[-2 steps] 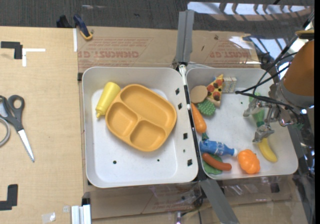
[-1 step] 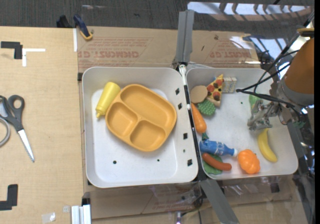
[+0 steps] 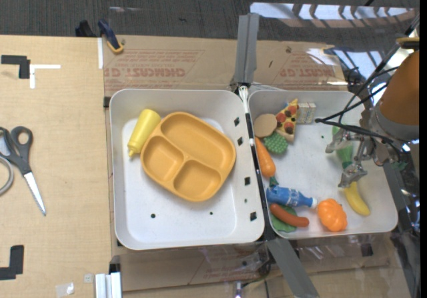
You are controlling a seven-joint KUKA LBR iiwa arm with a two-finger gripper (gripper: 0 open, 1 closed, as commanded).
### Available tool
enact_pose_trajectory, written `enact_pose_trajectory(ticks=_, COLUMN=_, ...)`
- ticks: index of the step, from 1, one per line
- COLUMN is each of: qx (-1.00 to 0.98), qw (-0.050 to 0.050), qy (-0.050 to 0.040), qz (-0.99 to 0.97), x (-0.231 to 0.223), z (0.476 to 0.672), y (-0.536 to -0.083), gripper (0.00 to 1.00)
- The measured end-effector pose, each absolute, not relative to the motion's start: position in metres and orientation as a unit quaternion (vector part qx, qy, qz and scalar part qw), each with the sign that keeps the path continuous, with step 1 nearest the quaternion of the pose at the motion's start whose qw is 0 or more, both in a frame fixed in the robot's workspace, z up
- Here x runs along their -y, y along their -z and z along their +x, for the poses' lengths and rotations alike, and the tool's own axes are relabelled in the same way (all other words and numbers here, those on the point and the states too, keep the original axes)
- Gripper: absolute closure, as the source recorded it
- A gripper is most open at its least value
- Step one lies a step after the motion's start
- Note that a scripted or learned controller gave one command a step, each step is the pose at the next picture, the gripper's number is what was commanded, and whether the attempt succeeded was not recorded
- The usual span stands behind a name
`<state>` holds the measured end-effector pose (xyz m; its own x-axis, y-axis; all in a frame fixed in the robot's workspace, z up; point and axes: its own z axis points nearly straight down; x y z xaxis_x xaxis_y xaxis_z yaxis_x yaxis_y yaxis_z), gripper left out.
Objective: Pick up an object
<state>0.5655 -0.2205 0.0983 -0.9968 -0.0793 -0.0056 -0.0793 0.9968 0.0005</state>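
One metal two-finger tool [image 3: 352,169] hung in the right white bin [image 3: 313,150], fingers parted, gripping nothing, just above a curved yellow plastic banana [image 3: 357,200] near the front corner. Smooth, light and probably slippery, it looked best pinched across its middle. An orange plastic fruit [image 3: 332,215] lay beside it.
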Motion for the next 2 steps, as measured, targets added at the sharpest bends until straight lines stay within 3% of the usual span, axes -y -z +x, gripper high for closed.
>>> enact_pose_trajectory(ticks=1, qx=-1.0, qw=-0.001, qy=-0.0012, qz=-0.018, x=0.2202, z=0.5404, y=-0.0892, gripper=0.0)
enact_pose_trajectory(ticks=2, qx=-1.0, qw=0.0, qy=-0.0014, qz=-0.019, x=0.2192, z=0.5419, y=-0.0966, gripper=1.0)
